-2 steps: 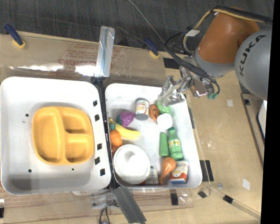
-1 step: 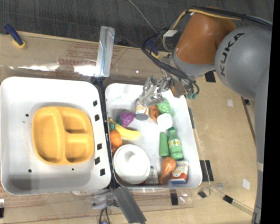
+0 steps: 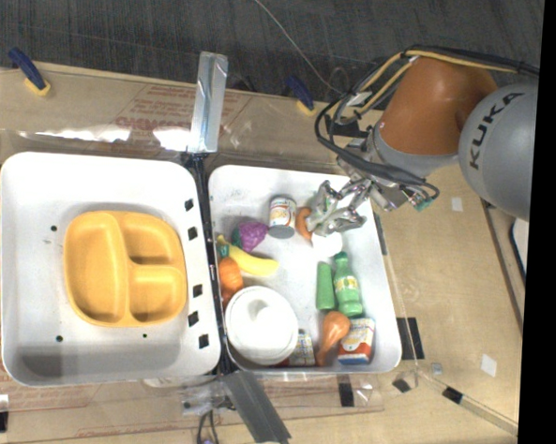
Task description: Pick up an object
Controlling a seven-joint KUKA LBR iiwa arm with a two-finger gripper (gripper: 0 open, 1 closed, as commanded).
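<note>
My gripper (image 3: 328,218) reaches down into the far part of the right bin (image 3: 388,270), under the orange wrist band. Its metal tip is right beside a small orange object (image 3: 303,224), touching it or nearly so; I cannot tell whether that object is gripped. A small can (image 3: 281,214) stands just left of it. A purple item (image 3: 251,233), a yellow banana (image 3: 254,262) and an orange fruit (image 3: 230,275) lie along the bin's left side. A green bottle (image 3: 348,284) and a green cucumber (image 3: 325,287) lie below the gripper.
A stack of white bowls (image 3: 261,322) fills the right bin's near left corner, with a carrot (image 3: 332,330) and a small carton (image 3: 359,341) to its right. The left bin (image 3: 26,201) holds a yellow divided tray (image 3: 125,265). Cables loop around the wrist.
</note>
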